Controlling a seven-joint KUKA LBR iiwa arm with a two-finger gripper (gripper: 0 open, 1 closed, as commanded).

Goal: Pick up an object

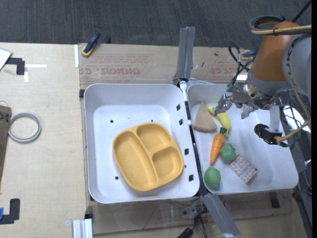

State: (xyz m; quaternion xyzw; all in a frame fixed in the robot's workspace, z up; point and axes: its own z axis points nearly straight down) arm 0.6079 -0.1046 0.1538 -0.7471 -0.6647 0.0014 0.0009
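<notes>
The right bin [277, 175] holds several toy items. A tan wedge [204, 119] lies at its left wall, a yellow banana [223, 120] is beside it, and an orange carrot [216, 148] lies below them. A green vegetable [228, 153], a green round fruit [212, 177] and a small patterned box [242, 168] lie further forward. My gripper [234, 108] hangs over the far part of this bin, open, with nothing between its fingers. Its left finger [222, 104] is just above the banana's far end.
The left bin [99, 108] holds a yellow divided plate [148, 155]. A roll of tape [23, 127] lies on the bench at the left. A blue-and-yellow tool [91, 44] sits behind the bins. A black cable loop [265, 132] hangs over the right bin.
</notes>
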